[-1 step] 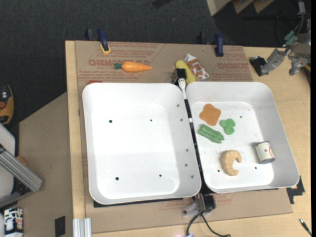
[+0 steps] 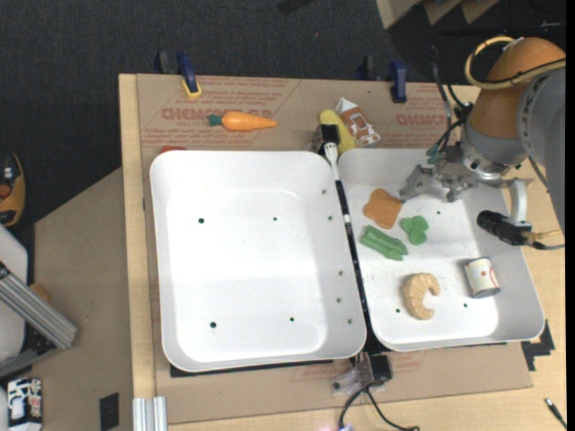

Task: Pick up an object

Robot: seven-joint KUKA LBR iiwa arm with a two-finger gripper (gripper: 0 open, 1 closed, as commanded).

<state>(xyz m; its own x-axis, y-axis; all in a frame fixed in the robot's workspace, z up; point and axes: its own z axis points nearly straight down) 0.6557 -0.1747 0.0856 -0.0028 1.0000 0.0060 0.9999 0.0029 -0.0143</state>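
I see 2 white bins side by side on the surface [image 2: 135,241]. The left bin [image 2: 252,259] is the big one, and the right bin [image 2: 503,317] holds the things I could pick up. My arm [image 2: 517,88] comes in from the right, grey with an orange top, and it hangs over the far part of the right bin. The pincer [image 2: 437,185] is down low there, near the bin's far edge, and I cannot tell how it is set from here. I see nothing caught in it. Just in front of it and a little to the left lies an orange slice of toast [image 2: 384,208]. Beside that is a small green broccoli [image 2: 414,230], and next to it a long green pea pod [image 2: 384,243]. Nearer to me is a tan croissant [image 2: 420,294], and to its right a little white can [image 2: 482,277] with a red mark. Outside the bins, on the far side of the surface, a carrot [image 2: 244,122] lies alone. A banana [image 2: 334,129] and a small brown and white box [image 2: 359,126] sit close together there too.
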